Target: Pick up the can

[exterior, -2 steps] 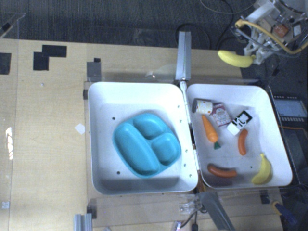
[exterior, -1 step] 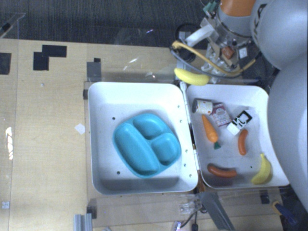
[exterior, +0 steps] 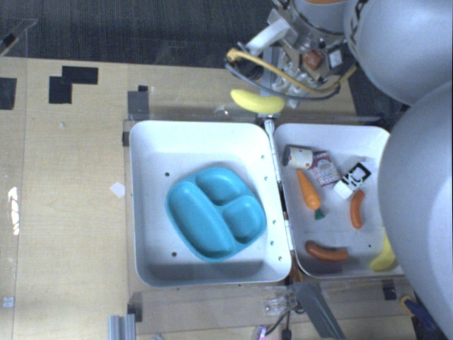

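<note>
The can lies on its side in the far left corner of the right bin, pale end pointing left, just beside a small white and black box and far of a carrot. The pincer hangs over the far rim where the two bins meet, above the counter, well apart from the can and farther away than it. A banana sits right under the pincer; whether the pincer is clenched on it or released, I cannot tell. The left bin bears a blue divided tray. Two sausages and another yellow piece lie nearer in the right bin.
</note>
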Robot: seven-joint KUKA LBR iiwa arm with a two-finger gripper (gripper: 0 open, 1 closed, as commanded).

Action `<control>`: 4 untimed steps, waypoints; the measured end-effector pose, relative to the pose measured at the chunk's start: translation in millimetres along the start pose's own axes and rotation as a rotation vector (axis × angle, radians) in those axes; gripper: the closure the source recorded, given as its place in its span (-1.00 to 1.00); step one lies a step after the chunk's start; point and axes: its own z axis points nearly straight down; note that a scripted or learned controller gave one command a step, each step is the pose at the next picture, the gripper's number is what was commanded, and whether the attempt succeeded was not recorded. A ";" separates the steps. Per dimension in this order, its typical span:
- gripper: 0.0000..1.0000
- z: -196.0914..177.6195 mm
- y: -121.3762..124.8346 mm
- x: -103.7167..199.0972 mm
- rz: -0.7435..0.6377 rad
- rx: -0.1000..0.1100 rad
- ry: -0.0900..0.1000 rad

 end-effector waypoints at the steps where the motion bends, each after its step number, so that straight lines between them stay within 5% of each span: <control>1: 1.00 76.8 -25.2 40.9 0.070 0.001 -0.003; 2: 1.00 59.6 -31.7 50.0 0.173 0.000 0.000; 3: 1.00 31.3 -80.5 84.7 0.355 -0.001 0.002; 4: 1.00 -33.4 -59.8 70.5 0.324 -0.002 0.001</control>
